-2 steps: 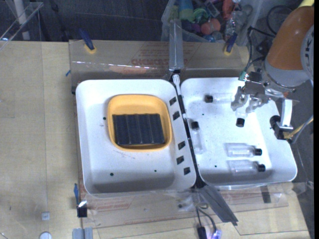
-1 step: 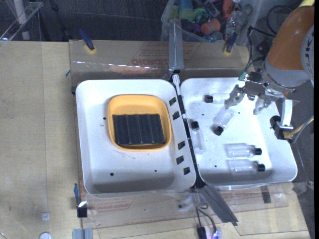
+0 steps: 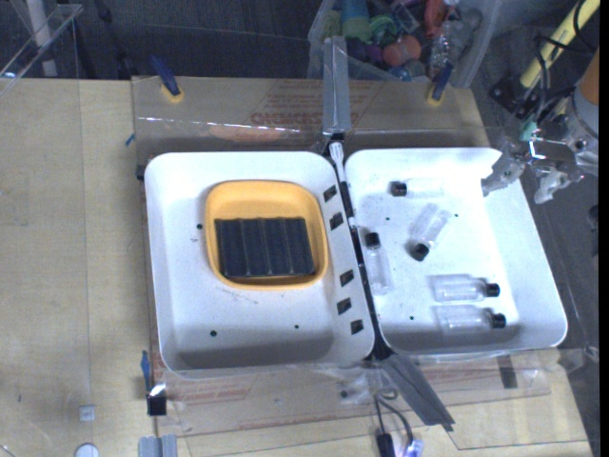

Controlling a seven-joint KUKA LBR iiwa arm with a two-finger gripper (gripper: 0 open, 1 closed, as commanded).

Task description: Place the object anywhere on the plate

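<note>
Plate (image 3: 266,194) left (bottles (image 3: 463,288) right)

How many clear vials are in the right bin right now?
5. One vial near the back, one tilted mid-bin, one along the divider, and two lying side by side near the front right. Clear plastic is faint; more may be missed.

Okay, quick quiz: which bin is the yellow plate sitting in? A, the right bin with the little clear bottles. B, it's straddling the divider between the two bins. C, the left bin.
C: the yellow plate, with a dark ribbed insert, lies wholly inside the left bin, while the clear bottles lie in the right bin.
</note>
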